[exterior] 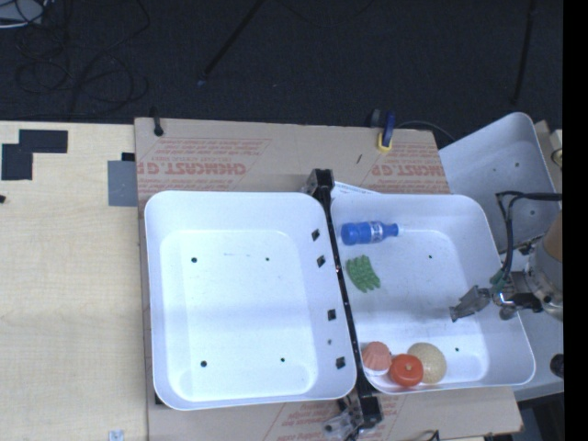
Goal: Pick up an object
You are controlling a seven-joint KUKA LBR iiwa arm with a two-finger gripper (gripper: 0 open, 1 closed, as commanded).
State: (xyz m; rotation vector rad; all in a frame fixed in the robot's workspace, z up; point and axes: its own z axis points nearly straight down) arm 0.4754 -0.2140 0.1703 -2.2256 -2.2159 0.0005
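Note:
My gripper (485, 309) hangs over the right side of the right bin (478, 211), open, with nothing between its fingers. A blue bottle (369, 232) lies on its side at the bin's back left. In front of the bottle rests a small green knobbly object (361, 273). At the front of the bin lie a pink-and-white round object (376, 357), a red-orange ball (406, 369) and a tan round object (428, 360), close together. All of them lie to the left of and apart from the gripper.
The left bin (161, 246) sits beside the right one, with a black divider rail (335, 288) between them. Cardboard (239, 159) lies under both bins. A white panel (496, 154) stands at the back right, near the arm.

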